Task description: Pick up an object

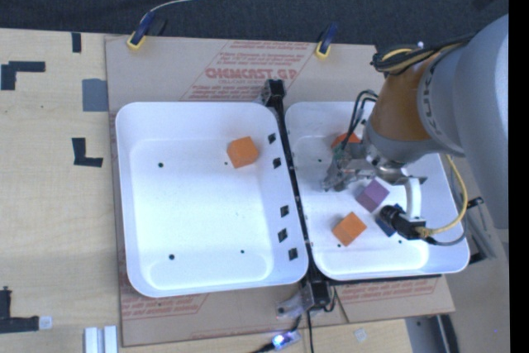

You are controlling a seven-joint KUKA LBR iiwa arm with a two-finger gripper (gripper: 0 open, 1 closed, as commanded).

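An orange block (242, 151) lies in the left bin (140, 178), toward its back right. In the right bin (413, 260) sit a second orange block (350, 228) near the front and a purple block (372, 195) just behind it to the right. A small red-orange piece (342, 141) peeks out at the arm's left edge. My gripper (340, 176) reaches down into the right bin, its tip just left of the purple block and behind the orange one. The wrist hides most of it.
A black divider (285, 178) with clips runs between the two bins. Yellow and black cables (442, 227) trail from the wrist over the right bin's front right. Both bins rest on a cardboard sheet (248, 70) held by clamps.
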